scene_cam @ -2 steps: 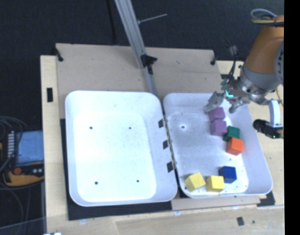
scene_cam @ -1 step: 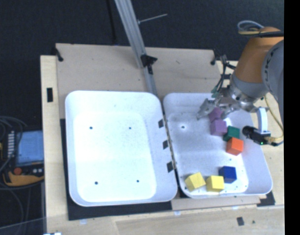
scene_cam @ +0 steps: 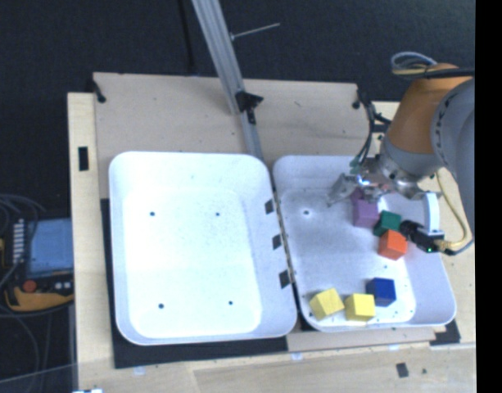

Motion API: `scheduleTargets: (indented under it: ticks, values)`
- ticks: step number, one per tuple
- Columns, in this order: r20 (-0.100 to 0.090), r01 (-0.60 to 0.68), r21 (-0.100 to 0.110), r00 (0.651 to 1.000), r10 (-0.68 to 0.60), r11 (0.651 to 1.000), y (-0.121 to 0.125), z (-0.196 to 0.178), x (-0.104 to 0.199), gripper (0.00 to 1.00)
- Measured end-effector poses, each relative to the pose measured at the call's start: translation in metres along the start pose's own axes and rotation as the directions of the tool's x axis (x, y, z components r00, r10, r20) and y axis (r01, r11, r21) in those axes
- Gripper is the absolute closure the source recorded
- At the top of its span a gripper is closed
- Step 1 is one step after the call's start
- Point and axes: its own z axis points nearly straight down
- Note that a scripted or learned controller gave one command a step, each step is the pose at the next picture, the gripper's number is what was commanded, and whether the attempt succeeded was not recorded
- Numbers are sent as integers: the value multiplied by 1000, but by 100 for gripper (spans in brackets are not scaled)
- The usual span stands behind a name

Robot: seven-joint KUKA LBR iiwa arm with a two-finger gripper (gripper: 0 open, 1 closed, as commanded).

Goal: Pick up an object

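In the right bin (scene_cam: 316,219), my gripper (scene_cam: 357,189) hangs over the upper middle, just above a purple block (scene_cam: 365,213). The block's top edge meets the gripper's underside, and I cannot tell if they touch. To the right of the purple block lie a green block (scene_cam: 390,222) and an orange block (scene_cam: 391,245). A blue block (scene_cam: 382,290) and two yellow blocks (scene_cam: 326,303) (scene_cam: 359,305) sit near the bin's front edge. The grey arm with its orange band (scene_cam: 418,121) enters from the upper right.
The left bin (scene_cam: 193,244) stands beside the right one, with small clips along the shared edge. A slanted metal pole (scene_cam: 226,64) rises behind the bins. A black cable with a green light (scene_cam: 427,240) hangs by the arm, near the green and orange blocks.
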Motion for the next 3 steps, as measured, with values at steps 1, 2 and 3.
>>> scheduleTargets:
  ticks: [1,2,3]
  values:
    - [-1,2,-1,1000,-2,1000,1,-4,1,0]
    - [1,0,0,1000,0,1000,1,-13,-1,100]
    - [-6,1,16,1000,-1,1000,3,-58,0,100]
